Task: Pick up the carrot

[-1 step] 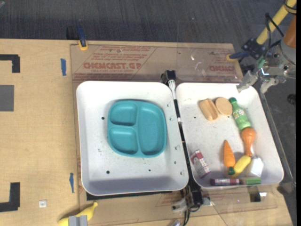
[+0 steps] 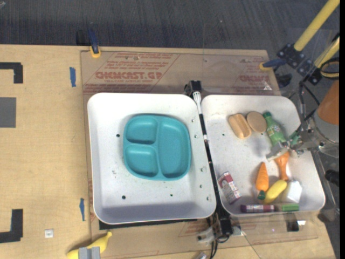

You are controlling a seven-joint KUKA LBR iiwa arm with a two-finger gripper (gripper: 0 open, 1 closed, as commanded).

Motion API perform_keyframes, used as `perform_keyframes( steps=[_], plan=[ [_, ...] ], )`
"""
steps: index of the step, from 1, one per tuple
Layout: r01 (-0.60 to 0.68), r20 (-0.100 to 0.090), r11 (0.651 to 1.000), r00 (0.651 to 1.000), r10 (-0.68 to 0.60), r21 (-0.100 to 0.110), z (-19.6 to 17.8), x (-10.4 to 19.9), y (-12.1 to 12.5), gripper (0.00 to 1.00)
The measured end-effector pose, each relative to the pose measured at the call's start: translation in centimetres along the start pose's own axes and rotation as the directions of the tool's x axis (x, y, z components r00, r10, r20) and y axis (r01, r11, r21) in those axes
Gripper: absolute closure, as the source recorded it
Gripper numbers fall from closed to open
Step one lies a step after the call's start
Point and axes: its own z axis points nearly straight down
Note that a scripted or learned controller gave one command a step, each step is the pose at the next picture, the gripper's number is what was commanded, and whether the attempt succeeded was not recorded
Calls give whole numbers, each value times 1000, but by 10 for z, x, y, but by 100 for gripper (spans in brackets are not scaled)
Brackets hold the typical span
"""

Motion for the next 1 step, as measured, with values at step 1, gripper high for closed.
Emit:
perform_keyframes(
  steps=[1],
  plan=[
    [33, 21, 999, 999, -32, -22, 26, 67, -16, 0]
  ],
)
